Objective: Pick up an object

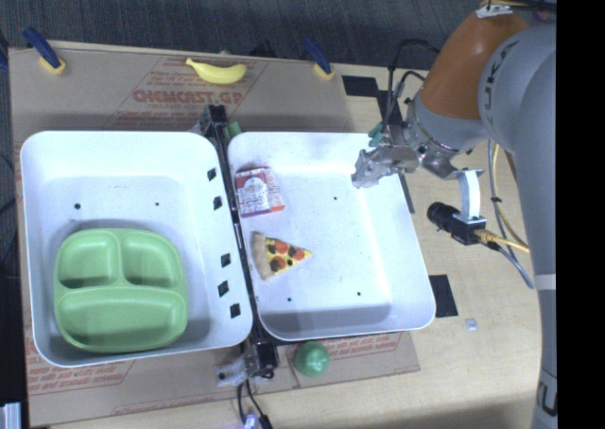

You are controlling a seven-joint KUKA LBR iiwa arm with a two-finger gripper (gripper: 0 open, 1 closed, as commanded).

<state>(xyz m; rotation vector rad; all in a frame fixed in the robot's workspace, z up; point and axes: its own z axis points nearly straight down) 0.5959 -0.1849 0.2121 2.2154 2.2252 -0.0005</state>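
Pizza slice (278, 255): flat, right bin, near left wall. Red packet (257, 191): flat, just above slice, apart.

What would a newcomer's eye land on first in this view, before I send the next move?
Probably the green divided tray, filling the near half of the left bin, and the grey arm with its orange band coming in from the right, its claw over the right bin's far right edge. Next, the pizza slice and red packet lying near that bin's left wall.
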